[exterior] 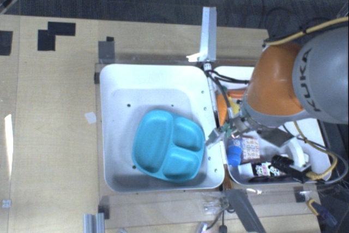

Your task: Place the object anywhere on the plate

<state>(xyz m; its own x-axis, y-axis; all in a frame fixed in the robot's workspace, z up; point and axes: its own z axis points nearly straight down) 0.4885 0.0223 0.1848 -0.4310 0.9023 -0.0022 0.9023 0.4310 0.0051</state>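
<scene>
Hanging low over the left edge of the right bin (262,181), the gripper (222,132) sits just beside the wall shared with the left bin (117,117). The wrist hides its tips, so I cannot tell whether it is open, closed or carrying anything. The plate (166,144) lies in the left bin with all three hollows bare, so nothing has been placed yet. The likely candidates for the object, a small bottle (234,153) and a patterned packet (250,147), lie in the right bin just below the gripper. By my reading, no grasp is confirmed, and the carry and release onto the plate remain.
</scene>
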